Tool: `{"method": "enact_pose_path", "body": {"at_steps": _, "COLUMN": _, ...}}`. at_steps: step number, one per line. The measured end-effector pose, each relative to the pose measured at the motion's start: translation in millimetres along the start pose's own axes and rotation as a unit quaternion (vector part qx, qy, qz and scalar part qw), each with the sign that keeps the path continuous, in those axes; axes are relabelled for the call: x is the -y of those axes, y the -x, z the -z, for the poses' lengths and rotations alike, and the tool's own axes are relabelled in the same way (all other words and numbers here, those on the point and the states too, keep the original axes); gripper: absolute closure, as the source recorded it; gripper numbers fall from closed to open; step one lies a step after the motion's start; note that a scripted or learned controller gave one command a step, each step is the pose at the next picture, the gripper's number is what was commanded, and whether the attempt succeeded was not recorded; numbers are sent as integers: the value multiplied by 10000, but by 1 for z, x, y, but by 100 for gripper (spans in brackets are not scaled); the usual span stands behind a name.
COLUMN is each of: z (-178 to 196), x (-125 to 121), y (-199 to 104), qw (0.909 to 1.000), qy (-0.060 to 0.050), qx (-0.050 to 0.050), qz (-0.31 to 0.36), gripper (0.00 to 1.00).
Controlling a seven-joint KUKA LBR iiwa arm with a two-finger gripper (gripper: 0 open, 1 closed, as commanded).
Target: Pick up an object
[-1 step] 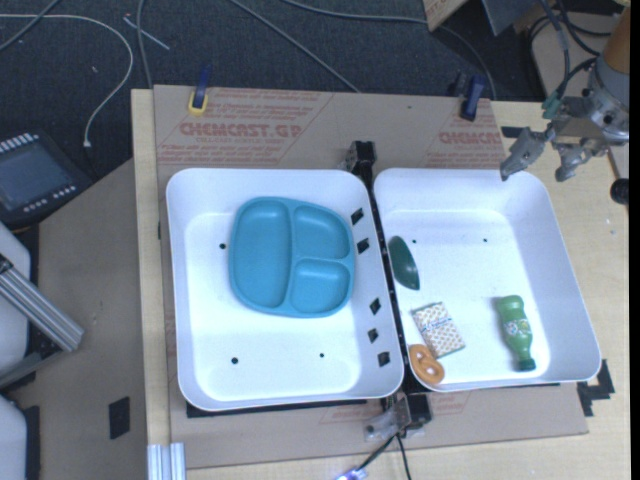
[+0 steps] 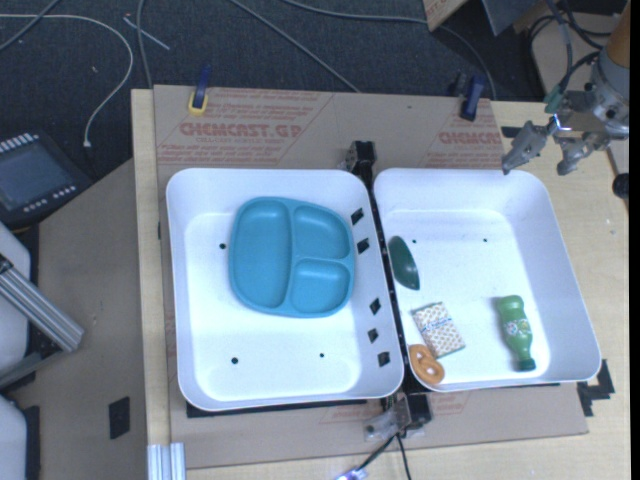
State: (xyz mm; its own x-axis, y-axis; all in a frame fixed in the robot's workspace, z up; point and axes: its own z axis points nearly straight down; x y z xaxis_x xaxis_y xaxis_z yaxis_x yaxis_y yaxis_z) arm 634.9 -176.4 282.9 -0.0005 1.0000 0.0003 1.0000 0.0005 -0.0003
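Observation:
My gripper [image 2: 545, 153] hovers at the upper right, above the far right corner of the right bin [image 2: 470, 198], open with nothing between its fingers. In that bin lie a dark green oval piece [image 2: 403, 262] by the left wall, a patterned packet [image 2: 439, 329], an orange pretzel-like ring [image 2: 427, 366] at the front left corner, and a green bottle [image 2: 515, 332] on its side at the front right. All lie well below and left of the gripper.
The left bin [image 2: 200, 368] holds a blue divided plate [image 2: 292, 256]. Black clips run along the seam between the bins. Cables and a cardboard box lie beyond the bench at the top.

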Motion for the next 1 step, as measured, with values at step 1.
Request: {"method": "enact_pose_path", "body": {"at_steps": 1, "z": -55, "x": 1, "y": -10, "qw": 10000, "qy": -28, "qx": -9, "qz": 4, "gripper": 0}}
